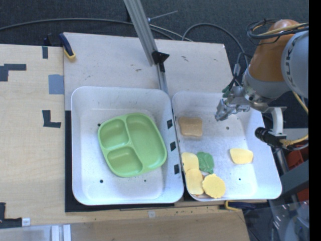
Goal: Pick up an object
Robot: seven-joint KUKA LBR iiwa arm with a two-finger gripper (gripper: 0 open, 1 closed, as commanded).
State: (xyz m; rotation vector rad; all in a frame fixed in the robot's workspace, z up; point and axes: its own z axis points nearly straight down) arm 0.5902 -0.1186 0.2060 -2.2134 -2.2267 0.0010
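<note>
A green tray (132, 145) with three parts is seen lying in the left white bin (85, 185). A silver pole (141, 24) is set slanting over the bench (100, 59). A blue and yellow clamp (67, 47) is seen at the bench's far left corner.

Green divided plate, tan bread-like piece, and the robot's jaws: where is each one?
Green divided plate (150, 134): camera view, on its large right compartment.
Tan bread-like piece (190, 126): camera view, middle of its top face.
Gripper (221, 115): camera view, at its lower tip over the right bin.
</note>
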